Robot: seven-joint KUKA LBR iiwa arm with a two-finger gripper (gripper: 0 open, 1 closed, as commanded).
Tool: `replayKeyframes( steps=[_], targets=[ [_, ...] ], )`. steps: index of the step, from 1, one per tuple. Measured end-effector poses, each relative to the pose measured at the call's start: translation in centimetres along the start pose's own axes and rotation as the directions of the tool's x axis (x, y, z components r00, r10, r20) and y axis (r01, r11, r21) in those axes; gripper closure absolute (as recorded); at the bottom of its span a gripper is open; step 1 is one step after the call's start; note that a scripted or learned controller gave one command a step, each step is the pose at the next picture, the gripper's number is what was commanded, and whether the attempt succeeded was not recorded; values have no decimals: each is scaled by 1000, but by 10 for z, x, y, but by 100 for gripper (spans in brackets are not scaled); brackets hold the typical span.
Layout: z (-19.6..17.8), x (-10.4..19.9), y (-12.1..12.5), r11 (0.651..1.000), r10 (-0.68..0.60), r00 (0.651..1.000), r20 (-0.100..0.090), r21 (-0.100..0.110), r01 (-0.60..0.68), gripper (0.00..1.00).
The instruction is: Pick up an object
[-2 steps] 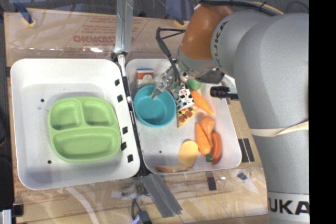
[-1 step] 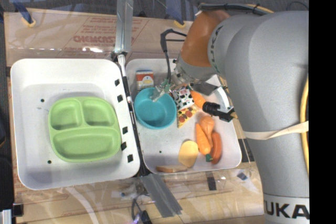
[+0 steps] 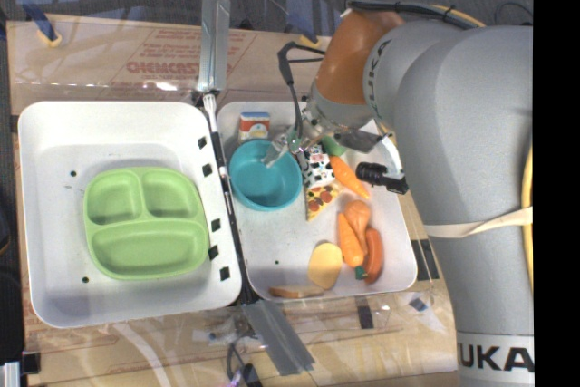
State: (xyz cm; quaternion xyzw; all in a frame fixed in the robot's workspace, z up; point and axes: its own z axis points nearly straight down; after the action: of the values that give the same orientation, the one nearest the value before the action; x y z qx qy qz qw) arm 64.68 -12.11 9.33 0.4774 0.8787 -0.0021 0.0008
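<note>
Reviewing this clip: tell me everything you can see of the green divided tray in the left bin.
The green divided tray is a light lime-green plate, plastic by its look, with rounded corners and three compartments: two smaller ones along the far side and one wide one along the near side. It lies flat and upright on the floor of the left bin, roughly centred, slightly rotated against the bin walls, resting on the bin floor and clear of the walls. Its compartments hold nothing visible. The gripper is over in the right bin, away from it.
</note>
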Motion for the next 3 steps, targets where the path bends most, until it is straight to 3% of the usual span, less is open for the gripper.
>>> replayKeyframes(
  steps=[1, 2, 3],
  targets=[
    [4, 3, 1, 1000, -2, 1000, -7, 2, 2, 0],
    [6, 19, -6, 996, -84, 996, -10, 4, 84, 0],
    [-4, 16, -6, 996, -90, 996, -6, 9, 90, 100]
  ],
)
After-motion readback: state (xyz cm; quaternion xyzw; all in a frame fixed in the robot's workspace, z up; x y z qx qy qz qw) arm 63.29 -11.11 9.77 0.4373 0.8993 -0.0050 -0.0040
